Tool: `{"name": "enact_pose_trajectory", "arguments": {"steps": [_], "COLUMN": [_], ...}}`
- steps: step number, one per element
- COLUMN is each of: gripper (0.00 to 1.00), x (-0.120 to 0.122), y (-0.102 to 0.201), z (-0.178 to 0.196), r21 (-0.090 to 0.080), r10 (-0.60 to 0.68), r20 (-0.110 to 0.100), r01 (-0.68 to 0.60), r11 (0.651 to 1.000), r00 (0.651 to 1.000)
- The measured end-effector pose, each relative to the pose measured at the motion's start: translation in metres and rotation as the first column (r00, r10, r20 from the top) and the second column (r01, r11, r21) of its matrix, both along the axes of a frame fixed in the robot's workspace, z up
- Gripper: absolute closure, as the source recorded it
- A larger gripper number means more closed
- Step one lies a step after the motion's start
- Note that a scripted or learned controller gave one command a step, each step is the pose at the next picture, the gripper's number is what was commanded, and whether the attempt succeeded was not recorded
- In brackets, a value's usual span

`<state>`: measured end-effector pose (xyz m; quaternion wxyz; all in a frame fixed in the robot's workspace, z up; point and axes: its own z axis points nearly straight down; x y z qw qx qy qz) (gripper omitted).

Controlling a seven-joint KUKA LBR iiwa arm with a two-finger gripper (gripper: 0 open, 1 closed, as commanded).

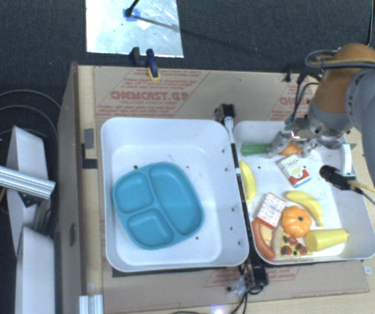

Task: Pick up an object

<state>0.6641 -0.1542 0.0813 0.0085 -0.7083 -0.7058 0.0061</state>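
My gripper (293, 142) hangs low over the far end of the right bin (364, 222), reaching in from the right. Just under it lies a small orange object (291, 150), partly hidden, beside a green piece (255, 148). A small red-and-white carton (293, 169) rests right in front of the gripper. Toward the near end lie a yellow banana (306, 204), an orange pumpkin (296, 220), a yellow cylinder (326, 239), a red-and-white packet (272, 208), a red sausage (260, 233) and a pizza slice (286, 243). Another yellow banana-like piece (247, 178) lies along the bin's left wall.
The left bin (174, 136) holds a blue divided plate (157, 203). A black divider (234, 169) runs between the two bins. Bare white floor shows in the right bin around (266, 175). The grey arm (370, 110) fills the upper right.
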Motion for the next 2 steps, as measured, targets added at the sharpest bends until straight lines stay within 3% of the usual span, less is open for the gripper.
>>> {"name": "enact_pose_trajectory", "arguments": {"steps": [2], "gripper": [0.0], "x": [0.0002], "y": [0.0057], "z": [0.0001], "r21": [0.0], "r10": [0.001], "r20": [0.001], "r01": [-0.001], "r11": [1.0], "r00": [1.0]}}
